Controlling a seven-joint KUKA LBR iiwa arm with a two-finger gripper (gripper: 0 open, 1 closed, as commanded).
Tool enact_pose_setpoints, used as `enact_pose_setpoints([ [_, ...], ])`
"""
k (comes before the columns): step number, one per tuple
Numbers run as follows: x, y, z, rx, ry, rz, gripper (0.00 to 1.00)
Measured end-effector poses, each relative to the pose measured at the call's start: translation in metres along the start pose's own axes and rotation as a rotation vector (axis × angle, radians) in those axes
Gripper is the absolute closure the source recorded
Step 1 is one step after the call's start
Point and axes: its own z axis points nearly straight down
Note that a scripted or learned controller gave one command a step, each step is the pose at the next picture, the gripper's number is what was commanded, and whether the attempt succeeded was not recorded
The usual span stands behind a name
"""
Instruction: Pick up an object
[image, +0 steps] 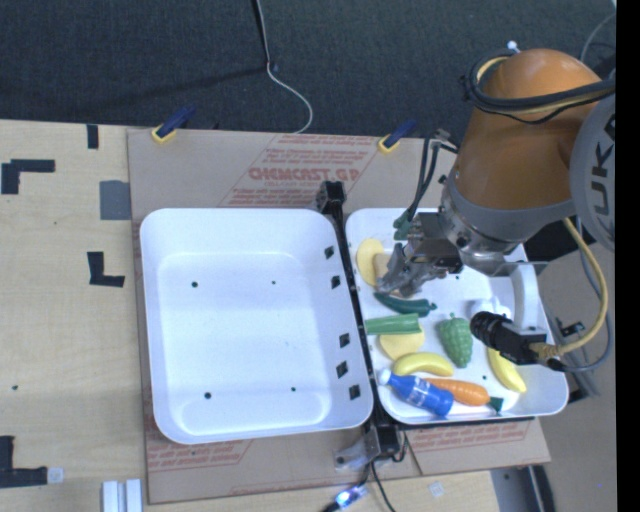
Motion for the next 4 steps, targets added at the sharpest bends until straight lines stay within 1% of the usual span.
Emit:
enact_pose_setpoints([
  [1,0.067,0.08,0.036,-0.019,0.0,-0.004,1.0],
  [2,0.126,0.072,0.13,-0.01,-0.001,-0.003,1.0],
  [3,0.165,0.08,0.043,-0.027,0.003,-0.003,1.0],
  [4,0.221,0.131,0.019,-0.025,0.002,-0.003,1.0],
])
